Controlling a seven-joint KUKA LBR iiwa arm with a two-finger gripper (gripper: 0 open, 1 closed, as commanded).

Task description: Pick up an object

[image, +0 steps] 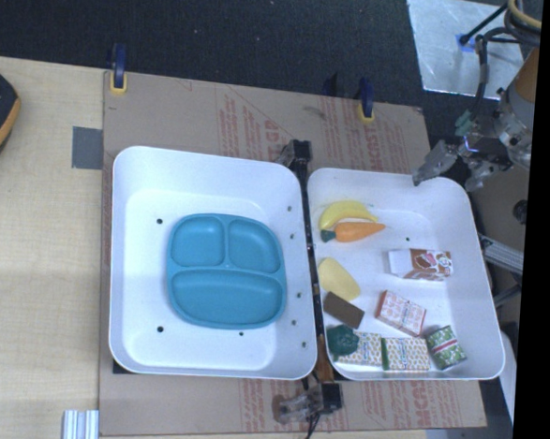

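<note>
While the carrot [359,231] lies near the right bin's [473,275] far-left corner, touching the banana [347,211], my gripper [445,160] hovers at the far-right corner, fingers spread and holding nothing; I would descend centred, avoiding the banana

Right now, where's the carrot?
In the right bin, near its upper-left corner: the orange carrot lies just below and against the banana, above the yellow piece.
</note>
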